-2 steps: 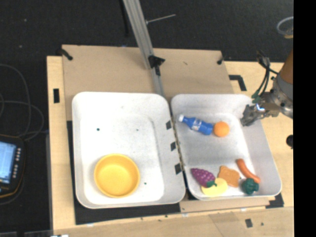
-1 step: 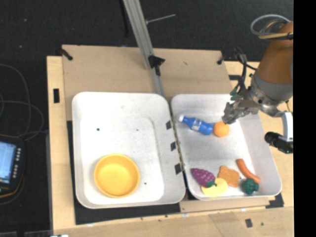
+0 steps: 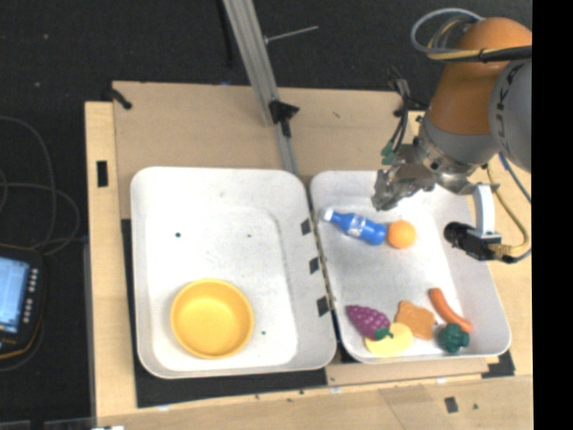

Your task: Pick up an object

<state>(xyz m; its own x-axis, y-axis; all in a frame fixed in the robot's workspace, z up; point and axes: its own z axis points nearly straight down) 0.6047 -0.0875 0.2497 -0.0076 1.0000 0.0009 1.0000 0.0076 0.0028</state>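
Overhead, the end effector point(image 3: 391, 191) hangs in the right bin point(image 3: 466, 267), at one o'clock from a blue bottle point(image 3: 355, 227). Its finger state cannot be told. An orange ball point(image 3: 402, 235) touches the bottle's tip.

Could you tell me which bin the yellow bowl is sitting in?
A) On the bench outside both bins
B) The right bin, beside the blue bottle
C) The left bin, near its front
C: the yellow bowl sits in the left bin, near its front edge, while the blue bottle lies in the right bin.
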